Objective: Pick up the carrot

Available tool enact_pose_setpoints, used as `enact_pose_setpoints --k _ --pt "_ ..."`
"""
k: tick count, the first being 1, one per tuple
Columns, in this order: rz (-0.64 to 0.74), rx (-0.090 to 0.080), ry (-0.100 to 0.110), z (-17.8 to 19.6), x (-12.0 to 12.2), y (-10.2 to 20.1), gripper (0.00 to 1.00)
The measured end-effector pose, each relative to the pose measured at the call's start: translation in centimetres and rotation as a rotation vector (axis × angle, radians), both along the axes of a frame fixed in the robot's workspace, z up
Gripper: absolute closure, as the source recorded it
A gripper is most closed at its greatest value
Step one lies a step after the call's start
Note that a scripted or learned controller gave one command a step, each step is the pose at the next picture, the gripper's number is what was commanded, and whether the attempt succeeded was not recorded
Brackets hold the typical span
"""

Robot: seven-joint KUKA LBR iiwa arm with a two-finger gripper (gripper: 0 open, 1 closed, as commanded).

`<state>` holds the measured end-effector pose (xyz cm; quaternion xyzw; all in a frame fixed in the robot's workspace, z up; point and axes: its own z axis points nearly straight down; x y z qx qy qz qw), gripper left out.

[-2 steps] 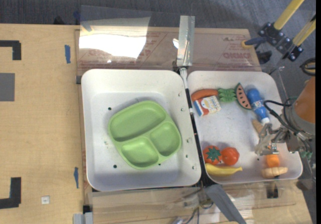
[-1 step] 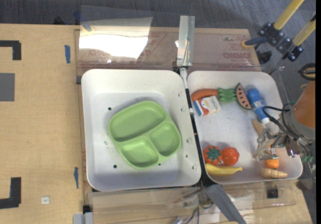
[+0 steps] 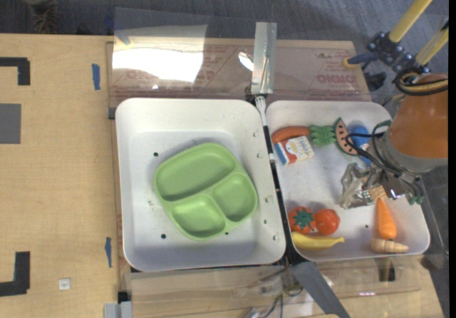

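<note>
The carrot (image 3: 293, 132) is orange with a green leafy top (image 3: 324, 134). It lies along the far side of the right bin (image 3: 420, 234), beside a small white carton (image 3: 298, 150). My gripper (image 3: 358, 190) hangs low over the middle of that bin, to the right of and nearer than the carrot, apart from it. A short orange tapered piece (image 3: 385, 218) lies just right of the gripper, near its wrist. The grey arm and its orange band (image 3: 422, 127) hide the bin's right side.
The right bin also holds a watermelon slice (image 3: 341, 131), a tomato (image 3: 314, 220), a banana (image 3: 316, 240) and a tan cone (image 3: 389, 245). In the left bin (image 3: 135, 131) sits a green divided plate (image 3: 205, 190). A rim (image 3: 269, 167) divides the two bins.
</note>
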<state>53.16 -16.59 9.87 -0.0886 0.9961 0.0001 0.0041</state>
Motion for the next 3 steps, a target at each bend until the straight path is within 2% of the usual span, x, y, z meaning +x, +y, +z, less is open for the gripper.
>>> enact_pose_setpoints --k 1,2,3 --pt "-0.002 0.000 0.001 0.0 -0.1 -0.1 0.00" --pt "0.038 -0.002 -0.005 -0.9 -1.6 -2.9 0.00" --pt "0.115 -0.005 -0.008 -0.9 -3.9 -3.6 0.00"
